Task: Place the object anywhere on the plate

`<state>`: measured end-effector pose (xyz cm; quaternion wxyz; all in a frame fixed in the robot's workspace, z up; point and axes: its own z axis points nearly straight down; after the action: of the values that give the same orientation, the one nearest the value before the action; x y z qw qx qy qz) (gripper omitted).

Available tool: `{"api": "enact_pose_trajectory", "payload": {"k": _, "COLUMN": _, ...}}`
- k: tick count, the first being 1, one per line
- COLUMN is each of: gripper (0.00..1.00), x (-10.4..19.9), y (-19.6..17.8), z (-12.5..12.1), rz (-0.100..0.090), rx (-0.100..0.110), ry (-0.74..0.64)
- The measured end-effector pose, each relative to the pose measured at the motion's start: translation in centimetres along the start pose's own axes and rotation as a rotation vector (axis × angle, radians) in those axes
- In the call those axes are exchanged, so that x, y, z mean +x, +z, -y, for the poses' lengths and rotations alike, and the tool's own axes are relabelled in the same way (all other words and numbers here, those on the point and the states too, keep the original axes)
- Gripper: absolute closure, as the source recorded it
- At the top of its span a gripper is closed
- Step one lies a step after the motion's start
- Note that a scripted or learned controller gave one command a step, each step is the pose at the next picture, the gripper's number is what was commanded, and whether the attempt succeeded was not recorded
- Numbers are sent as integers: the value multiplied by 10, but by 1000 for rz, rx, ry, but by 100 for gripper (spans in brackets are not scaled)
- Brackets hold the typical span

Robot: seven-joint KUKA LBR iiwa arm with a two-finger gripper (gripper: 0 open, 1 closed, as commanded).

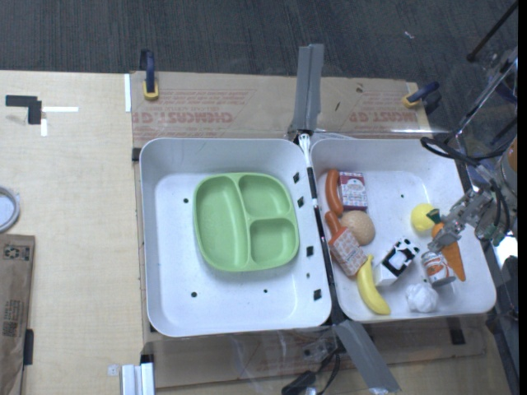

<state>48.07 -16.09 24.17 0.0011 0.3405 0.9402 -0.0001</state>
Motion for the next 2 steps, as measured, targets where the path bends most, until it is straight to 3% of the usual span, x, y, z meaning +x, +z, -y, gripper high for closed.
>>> {"api": "enact_pose_trajectory", "payload": {"k": 1, "gripper": 100, "x": 48, "y": 26, "z": -114, "rz": -3, "rx": 1, "ry": -75}}
{"api": "enact_pose_trajectory", "payload": {"k": 2, "gripper": 100, "x": 77, "y": 17, "z": -206, "rz": -1, "rx": 0, "ry": -314}}
